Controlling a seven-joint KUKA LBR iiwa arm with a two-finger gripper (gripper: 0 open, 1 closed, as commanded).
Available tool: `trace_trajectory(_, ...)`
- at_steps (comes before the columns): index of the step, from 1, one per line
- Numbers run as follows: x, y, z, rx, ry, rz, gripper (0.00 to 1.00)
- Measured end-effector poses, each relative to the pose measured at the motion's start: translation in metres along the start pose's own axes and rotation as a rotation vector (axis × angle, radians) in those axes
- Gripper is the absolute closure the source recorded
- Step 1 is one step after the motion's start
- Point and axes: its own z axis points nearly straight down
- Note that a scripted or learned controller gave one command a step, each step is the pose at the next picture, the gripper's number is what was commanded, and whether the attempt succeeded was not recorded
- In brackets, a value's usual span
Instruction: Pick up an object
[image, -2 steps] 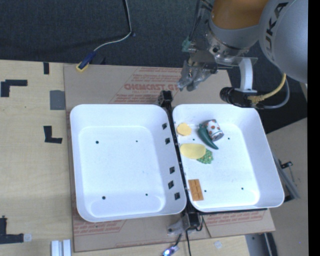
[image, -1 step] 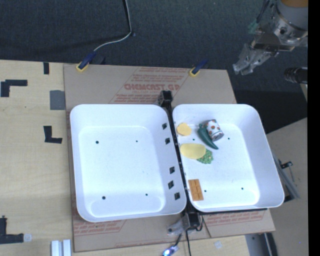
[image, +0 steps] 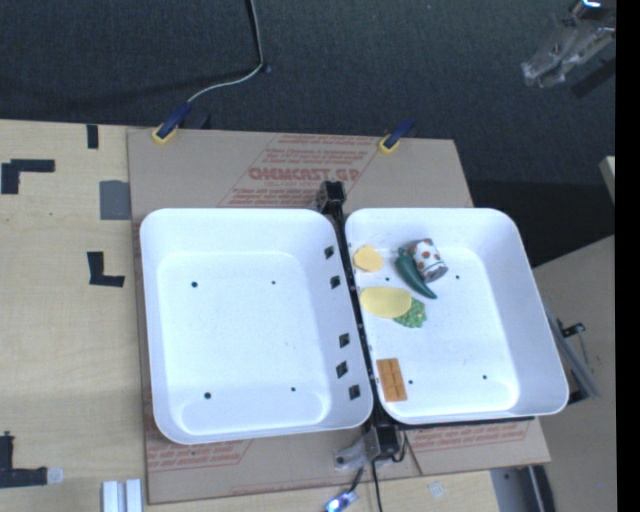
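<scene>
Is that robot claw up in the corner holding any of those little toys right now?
Nothing shows between its fingers. The gripper hangs blurred above the dark floor, away from the right bin, where the green pepper and the other toys lie.

Can (image: 428, 259), pepper (image: 414, 274) and card (image: 391, 379) lie in right bin (image: 500, 300); left bin (image: 240, 320) beside it

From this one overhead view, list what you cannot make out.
- Pincer: blurred at the top right corner, cut off by the frame edge; fingers unreadable.
- Small can: label too small to read, partly covered by the green pepper.
- Orange card: print too small.
- Green leafy piece: partly tucked under the yellow piece.
</scene>
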Motion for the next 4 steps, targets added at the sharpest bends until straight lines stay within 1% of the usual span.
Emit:
trace_trajectory(1, -0.071, -0.035, -0.006, 0.013, 0.001, 0.006, 1.00)
trace_trajectory(2, -0.075, -0.109, -0.008, 0.014, 0.004, 0.002, 1.00)
trace_trajectory(3, -0.099, -0.176, -0.008, 0.014, 0.003, 0.004, 1.00)
trace_trajectory(4, -0.078, -0.176, 0.179, 0.031, 0.011, -0.001, 1.00)
